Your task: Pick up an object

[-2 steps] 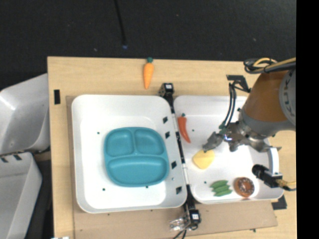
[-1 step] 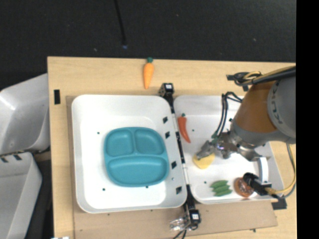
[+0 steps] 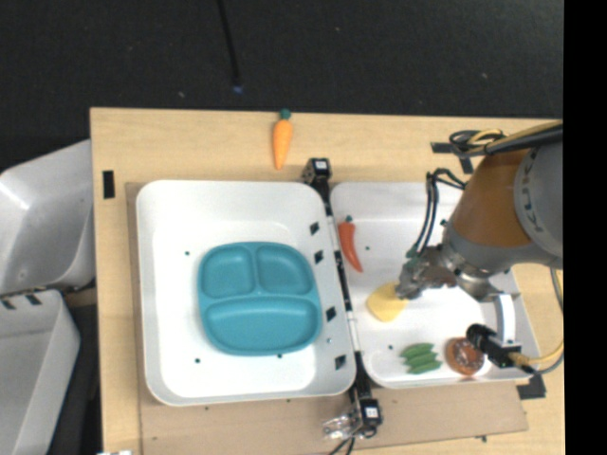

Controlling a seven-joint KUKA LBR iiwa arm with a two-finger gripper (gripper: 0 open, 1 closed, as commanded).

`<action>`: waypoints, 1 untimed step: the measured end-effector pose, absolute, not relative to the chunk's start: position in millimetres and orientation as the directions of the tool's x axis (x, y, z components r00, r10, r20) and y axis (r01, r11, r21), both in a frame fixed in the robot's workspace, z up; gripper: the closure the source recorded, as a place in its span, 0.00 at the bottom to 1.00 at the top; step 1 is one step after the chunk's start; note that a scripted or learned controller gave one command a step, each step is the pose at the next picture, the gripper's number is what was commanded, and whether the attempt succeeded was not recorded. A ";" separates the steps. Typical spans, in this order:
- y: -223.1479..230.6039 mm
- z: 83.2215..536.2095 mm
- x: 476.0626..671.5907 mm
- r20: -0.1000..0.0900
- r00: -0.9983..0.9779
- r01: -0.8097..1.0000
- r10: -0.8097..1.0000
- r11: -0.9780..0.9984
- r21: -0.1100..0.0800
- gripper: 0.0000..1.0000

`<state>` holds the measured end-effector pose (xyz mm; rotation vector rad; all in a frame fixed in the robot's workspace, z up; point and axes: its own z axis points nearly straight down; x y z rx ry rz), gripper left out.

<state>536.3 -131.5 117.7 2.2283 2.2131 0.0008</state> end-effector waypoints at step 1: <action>-134.6 161.0 538.6 -0.002 0.007 1.000 1.000 -0.007 0.006 1.00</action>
